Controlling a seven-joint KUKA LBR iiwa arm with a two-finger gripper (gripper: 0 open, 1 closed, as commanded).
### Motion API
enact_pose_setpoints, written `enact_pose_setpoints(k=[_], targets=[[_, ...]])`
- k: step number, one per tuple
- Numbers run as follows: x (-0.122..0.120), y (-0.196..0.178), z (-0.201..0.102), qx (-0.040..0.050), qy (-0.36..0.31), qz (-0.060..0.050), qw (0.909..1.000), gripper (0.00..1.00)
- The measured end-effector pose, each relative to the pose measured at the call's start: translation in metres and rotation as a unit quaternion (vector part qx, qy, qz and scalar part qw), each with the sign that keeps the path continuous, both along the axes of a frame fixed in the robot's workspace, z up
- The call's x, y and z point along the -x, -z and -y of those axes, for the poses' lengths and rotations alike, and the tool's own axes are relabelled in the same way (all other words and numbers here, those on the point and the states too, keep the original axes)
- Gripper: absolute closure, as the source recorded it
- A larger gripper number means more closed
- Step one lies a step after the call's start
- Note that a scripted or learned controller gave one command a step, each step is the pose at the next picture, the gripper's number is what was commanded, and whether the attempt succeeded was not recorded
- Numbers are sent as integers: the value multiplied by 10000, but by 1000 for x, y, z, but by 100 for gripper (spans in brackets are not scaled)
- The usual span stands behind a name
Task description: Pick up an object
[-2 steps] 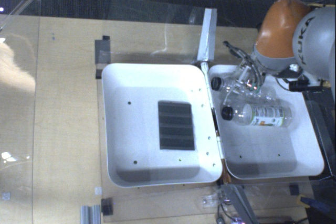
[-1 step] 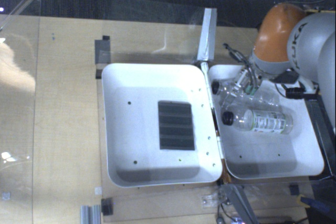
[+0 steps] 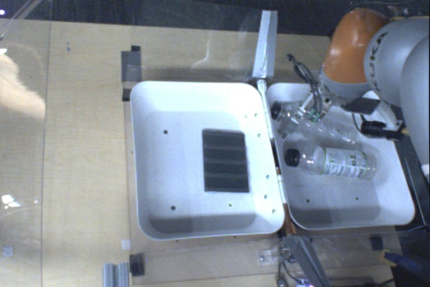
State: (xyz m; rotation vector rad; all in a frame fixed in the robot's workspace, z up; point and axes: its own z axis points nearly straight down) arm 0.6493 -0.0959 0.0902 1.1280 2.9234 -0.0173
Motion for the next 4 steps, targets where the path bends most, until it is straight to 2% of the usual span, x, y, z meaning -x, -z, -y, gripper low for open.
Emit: enact_pose_setpoints(k=[1, 2, 3, 4], targets=[[-3, -13, -1, 2, -19, 44, 10000, 100], [36, -56, 57, -64, 556, 22, 9984, 100], [-12, -91, 13, -69, 423, 28, 9991, 100], [-2, -77, 30, -61, -314, 22, 9995, 100]])
